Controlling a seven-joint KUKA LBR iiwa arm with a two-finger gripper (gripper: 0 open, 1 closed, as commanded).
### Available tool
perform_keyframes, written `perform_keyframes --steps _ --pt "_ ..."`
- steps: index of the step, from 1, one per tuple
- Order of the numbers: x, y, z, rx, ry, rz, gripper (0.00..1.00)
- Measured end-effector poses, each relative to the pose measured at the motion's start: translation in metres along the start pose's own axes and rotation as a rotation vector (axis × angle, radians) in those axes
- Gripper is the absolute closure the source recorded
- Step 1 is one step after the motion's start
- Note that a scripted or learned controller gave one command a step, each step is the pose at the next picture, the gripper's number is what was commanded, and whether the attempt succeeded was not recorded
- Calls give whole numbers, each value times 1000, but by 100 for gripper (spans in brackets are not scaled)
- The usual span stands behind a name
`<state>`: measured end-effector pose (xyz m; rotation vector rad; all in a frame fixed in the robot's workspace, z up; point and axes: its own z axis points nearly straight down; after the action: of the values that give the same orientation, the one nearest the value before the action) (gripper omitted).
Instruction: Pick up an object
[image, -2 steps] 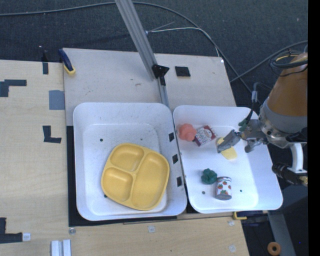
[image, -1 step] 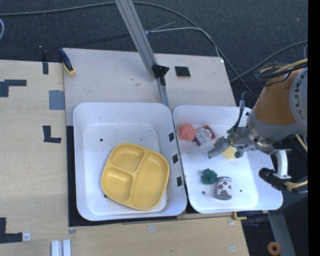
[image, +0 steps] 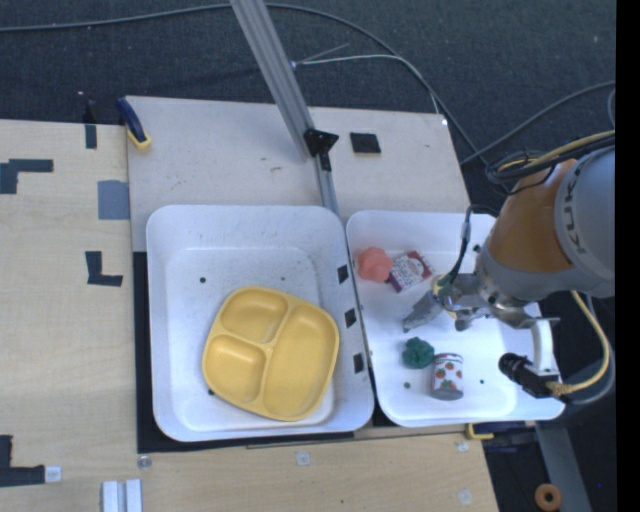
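The right bin (image: 490, 400) holds a salmon-pink lump (image: 373, 263), a small red and white packet (image: 409, 270), a green crumpled object (image: 418, 351) and a small printed can (image: 447, 376). My gripper (image: 428, 306) hangs low over the middle of this bin. It is just below the packet and just above the green object, and nothing shows in its grasp. The grey arm with its orange band (image: 530, 240) reaches in from the right.
A yellow divided tray (image: 271, 352) lies in the left bin (image: 180, 300). A grey metal pole (image: 285, 80) slants down to the gap between the bins. Cables run along the right bin's far side.
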<state>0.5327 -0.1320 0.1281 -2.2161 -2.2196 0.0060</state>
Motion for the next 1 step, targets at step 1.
perform_keyframes --steps 1 --pt "0 1 42 -7 -2 1 0"
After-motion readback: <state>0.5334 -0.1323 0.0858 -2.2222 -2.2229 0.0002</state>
